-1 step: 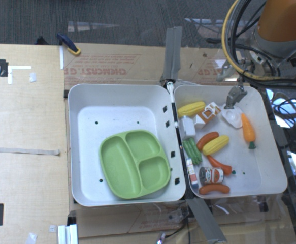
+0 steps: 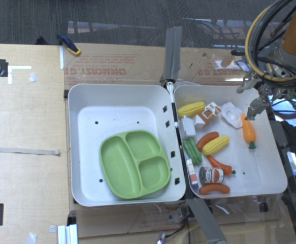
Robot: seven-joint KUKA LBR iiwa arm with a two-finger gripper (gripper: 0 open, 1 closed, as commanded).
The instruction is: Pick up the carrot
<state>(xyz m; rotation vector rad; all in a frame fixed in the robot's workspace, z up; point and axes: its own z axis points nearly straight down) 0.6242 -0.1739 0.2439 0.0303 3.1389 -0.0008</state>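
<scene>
The carrot (image 2: 248, 131) hangs at the far right side of the right bin (image 2: 269, 182), orange body upright with its green stem end pointing down toward the bin floor. Its upper end meets the lower tip of the gripper (image 2: 253, 110), which reaches in from the right edge of the bench under a tangle of cables. The carrot appears lifted clear of the floor rather than lying flat, and no other item touches it, so the grasp looks made; still, the fingers are small and dark against the arm's hardware, so how wide they stand cannot be told, and whether they truly pinch the carrot top is a judgement, not a clear sighting.

The rest of the bin's contents sit toward its left and near sides: a corn cob (image 2: 191, 108) near the far left corner, a second corn cob (image 2: 215, 145) in the middle, a small can (image 2: 211, 175) and a sausage (image 2: 214, 189) along the near edge. The left bin (image 2: 81, 136) carries a green divided plate (image 2: 135, 163) toward its near side.

If the hold is real, the pick is mostly done; what remains is raising the carrot well above the bin rim without it slipping.
</scene>
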